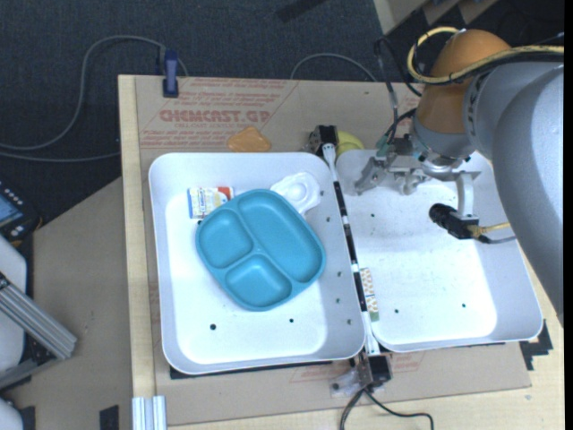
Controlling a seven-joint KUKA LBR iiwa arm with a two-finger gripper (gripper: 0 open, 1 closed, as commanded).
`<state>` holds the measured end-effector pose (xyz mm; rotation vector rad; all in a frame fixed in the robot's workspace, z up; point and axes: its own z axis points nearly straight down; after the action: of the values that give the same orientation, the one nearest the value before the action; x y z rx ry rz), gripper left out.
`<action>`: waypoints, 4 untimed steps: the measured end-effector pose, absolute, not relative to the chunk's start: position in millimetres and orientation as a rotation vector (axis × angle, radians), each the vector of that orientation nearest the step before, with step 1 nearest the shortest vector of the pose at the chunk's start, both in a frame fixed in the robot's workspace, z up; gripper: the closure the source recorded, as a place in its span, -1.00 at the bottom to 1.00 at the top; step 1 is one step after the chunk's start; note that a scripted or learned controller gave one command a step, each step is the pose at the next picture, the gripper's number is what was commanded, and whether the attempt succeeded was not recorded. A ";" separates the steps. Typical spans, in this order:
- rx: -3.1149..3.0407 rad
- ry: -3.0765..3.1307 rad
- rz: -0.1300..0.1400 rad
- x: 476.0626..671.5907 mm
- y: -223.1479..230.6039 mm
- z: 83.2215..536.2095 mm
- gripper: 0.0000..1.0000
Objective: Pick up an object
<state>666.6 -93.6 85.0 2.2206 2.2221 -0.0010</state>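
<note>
Left white bin (179, 330): a blue plastic plate with three compartments (260, 248) lies flat, open side up, near the bin's middle and turned at a slant to its walls. Tucked partly under the plate's upper-left edge is a small white carton with blue and red print (204, 201), lying flat. At the plate's upper-right edge rests a white moulded plastic piece (298, 191), possibly a small cup or lid; its form is hard to make out against the white floor.
</note>
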 end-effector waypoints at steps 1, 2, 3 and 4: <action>2.220 2.218 0.001 666.7 -119.7 85.0 -1.00; 2.220 2.223 0.000 666.7 -104.5 85.1 -1.00; 2.220 2.223 -0.001 666.6 -97.2 85.1 -1.00; 2.221 2.222 -0.002 666.5 -96.3 85.0 -1.00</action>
<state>666.5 -96.3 85.0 2.2211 2.2224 -0.0018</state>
